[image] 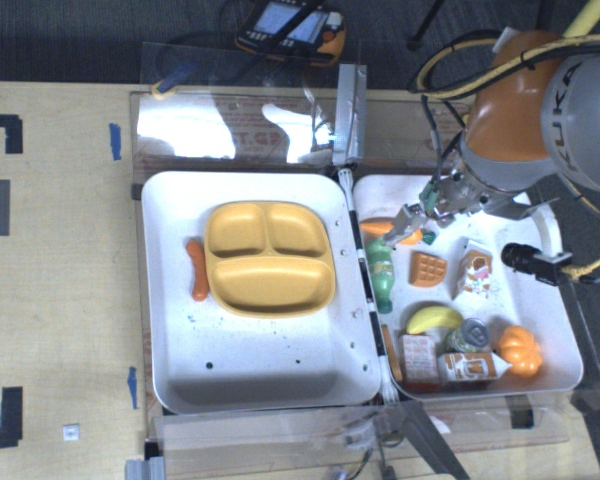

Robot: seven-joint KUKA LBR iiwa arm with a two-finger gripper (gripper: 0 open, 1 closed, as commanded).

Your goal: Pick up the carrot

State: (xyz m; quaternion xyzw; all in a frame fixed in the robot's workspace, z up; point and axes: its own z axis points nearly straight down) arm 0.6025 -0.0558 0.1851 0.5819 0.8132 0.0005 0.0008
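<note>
Your two-finger gripper (pixel 416 223), right bin: jaw state cannot be told. Slim orange carrot (pixel 385 230) lies beside it at the bin's upper-left, above the green plastic bottle (pixel 381 273).

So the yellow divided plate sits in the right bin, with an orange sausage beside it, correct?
Not quite: the camera view shows the yellow divided plate in the left bin, not the right. The orange sausage does lie beside it.
</note>
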